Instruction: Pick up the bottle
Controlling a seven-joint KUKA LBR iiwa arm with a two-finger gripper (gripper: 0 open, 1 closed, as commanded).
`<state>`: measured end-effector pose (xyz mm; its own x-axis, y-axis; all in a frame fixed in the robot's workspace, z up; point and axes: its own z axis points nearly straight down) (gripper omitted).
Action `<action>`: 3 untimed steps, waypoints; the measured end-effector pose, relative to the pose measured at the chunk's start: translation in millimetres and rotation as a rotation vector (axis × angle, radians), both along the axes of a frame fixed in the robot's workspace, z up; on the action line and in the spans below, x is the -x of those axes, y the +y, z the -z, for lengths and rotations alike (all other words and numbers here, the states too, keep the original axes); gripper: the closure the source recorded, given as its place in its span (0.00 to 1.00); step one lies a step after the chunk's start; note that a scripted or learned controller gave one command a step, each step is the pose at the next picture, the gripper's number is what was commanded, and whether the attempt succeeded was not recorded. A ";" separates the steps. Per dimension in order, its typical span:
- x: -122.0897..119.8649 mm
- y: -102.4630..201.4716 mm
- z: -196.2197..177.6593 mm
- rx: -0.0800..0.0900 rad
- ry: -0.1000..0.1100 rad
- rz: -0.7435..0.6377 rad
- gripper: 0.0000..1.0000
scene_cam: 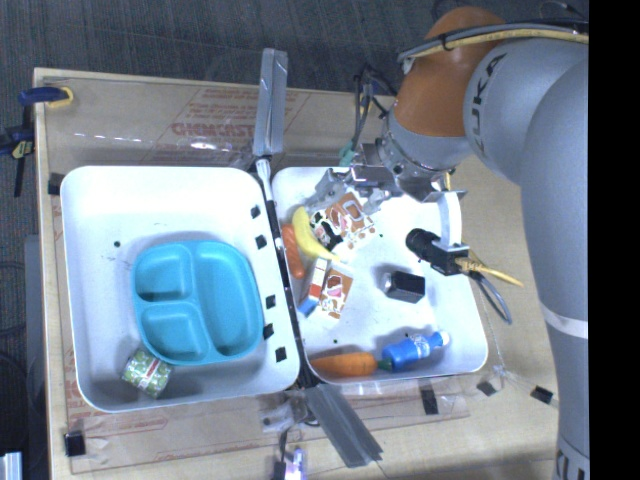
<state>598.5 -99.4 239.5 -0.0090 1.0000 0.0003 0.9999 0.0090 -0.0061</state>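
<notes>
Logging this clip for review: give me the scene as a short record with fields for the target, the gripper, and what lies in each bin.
target: blue bottle, lying on its side near the front wall of the right bin
beside target: carrot, just to its left
gripper: over the back of the right bin, far from the bottle
right bin, other contents: banana, small black box, printed cartons
left bin: blue divided tray, small green patterned item at the front corner
task state: bottle not yet picked up
</notes>
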 end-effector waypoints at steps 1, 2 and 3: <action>-8.1 4.8 85.2 0.004 -0.015 -0.191 0.00; 36.0 -97.3 46.8 0.001 -0.005 -0.196 0.00; 104.7 -111.4 62.2 -0.001 -0.003 -0.159 0.00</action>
<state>493.8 -210.8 177.3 -0.1670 0.9859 0.0008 0.9859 0.1670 -0.0033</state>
